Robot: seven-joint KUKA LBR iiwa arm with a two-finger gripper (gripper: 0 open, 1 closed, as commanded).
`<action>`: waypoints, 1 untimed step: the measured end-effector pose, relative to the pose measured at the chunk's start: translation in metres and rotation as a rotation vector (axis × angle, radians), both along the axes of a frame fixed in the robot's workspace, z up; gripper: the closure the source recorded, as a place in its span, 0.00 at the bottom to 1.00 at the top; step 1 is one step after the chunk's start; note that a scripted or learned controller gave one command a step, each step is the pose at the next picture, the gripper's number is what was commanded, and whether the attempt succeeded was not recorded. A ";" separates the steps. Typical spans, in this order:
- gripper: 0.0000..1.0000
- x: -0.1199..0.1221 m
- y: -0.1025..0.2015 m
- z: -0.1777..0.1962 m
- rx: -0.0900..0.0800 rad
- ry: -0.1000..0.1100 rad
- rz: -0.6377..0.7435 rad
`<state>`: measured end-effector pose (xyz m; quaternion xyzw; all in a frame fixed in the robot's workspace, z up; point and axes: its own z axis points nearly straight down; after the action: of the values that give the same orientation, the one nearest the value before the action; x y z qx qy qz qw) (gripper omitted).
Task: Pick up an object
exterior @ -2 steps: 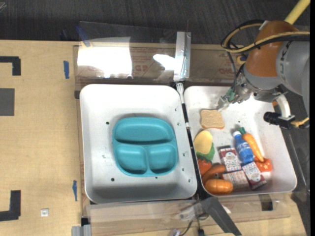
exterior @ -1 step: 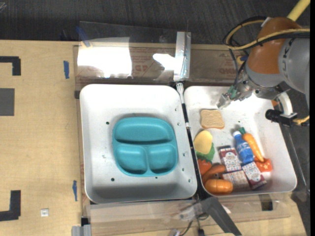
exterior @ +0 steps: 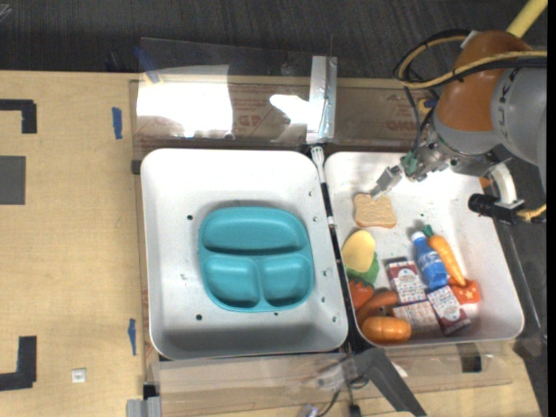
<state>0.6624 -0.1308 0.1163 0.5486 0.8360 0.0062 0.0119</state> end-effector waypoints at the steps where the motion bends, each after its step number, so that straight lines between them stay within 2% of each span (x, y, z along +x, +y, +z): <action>1: 0.00 -0.052 0.013 -0.022 0.000 0.009 0.015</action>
<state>0.6105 -0.1178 0.0938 0.5423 0.8401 0.0039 0.0081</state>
